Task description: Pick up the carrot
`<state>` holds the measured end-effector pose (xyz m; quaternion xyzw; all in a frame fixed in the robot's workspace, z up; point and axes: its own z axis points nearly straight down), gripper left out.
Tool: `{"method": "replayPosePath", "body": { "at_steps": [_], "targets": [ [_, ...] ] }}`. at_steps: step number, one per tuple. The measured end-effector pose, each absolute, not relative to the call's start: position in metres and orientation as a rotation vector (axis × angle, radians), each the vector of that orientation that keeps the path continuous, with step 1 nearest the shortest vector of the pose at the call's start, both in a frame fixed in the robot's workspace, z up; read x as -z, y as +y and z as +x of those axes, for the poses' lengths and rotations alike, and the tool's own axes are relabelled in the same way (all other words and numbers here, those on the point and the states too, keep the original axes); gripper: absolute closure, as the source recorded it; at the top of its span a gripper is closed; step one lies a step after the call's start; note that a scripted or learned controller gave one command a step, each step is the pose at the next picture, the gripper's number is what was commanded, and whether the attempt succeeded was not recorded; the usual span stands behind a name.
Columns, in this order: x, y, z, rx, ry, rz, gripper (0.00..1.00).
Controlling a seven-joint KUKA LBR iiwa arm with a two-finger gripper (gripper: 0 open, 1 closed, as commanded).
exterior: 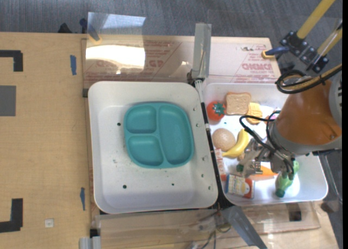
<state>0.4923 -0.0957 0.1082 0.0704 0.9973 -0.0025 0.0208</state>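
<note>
The carrot [262, 175] is a small orange piece lying in the right bin [312, 185], between a juice carton and a green bottle. Part of it is hidden under my gripper [256, 162], which hangs low directly over it, at or just above its upper edge. The arm's orange band and grey wrist cover the middle right of the bin. I cannot see whether the carrot is held.
Crowded round the carrot are a juice carton [239, 185], a green bottle [283, 181], a banana [240, 144] and an egg [223, 138]. A tomato [216, 110], bread slice [238, 103] and yellow piece [254, 111] lie further back. A teal divided plate [159, 134] sits in the left bin [103, 150].
</note>
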Motion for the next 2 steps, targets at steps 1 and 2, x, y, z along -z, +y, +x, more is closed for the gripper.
{"method": "replayPosePath", "body": {
  "at_steps": [1,2],
  "targets": [
    [-0.104,-0.121,0.492,0.005,3.086,-0.525,1.00],
    [-0.246,-0.069,0.504,0.006,2.958,-1.018,1.00]
  ]
}}
